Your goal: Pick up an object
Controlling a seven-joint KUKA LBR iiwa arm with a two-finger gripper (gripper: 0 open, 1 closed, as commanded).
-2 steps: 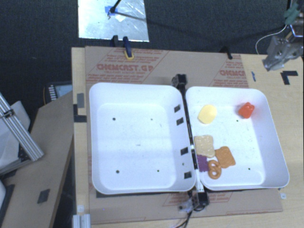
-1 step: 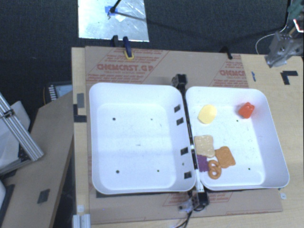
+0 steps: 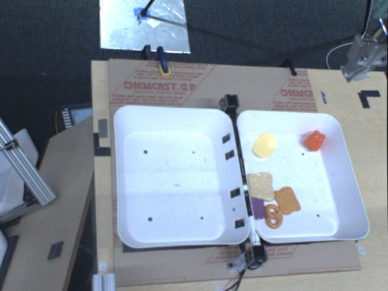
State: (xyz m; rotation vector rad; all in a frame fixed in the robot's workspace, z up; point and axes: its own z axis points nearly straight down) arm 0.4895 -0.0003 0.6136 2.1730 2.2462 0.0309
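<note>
The right bin [image 3: 345, 180] holds several small food-like items. A pale yellow round piece [image 3: 264, 145] lies near its far left, and a red piece [image 3: 314, 140] sits at its far right. Against the near left wall are a beige square slice [image 3: 260, 185], an orange-brown slice [image 3: 287, 200], a small pretzel [image 3: 273, 216] and a purple piece [image 3: 258, 208], all close together. My gripper [image 3: 362, 56] hangs high at the upper right, beyond the bench's far right corner and well apart from every item.
The left bin [image 3: 170, 174] sits beside the right one, with a black clipped divider [image 3: 237, 174] between them. Both rest on a cardboard sheet [image 3: 200, 80]. A shiny foil square [image 3: 144, 16] lies on the dark floor behind. Metal framing [image 3: 21, 168] stands at the left.
</note>
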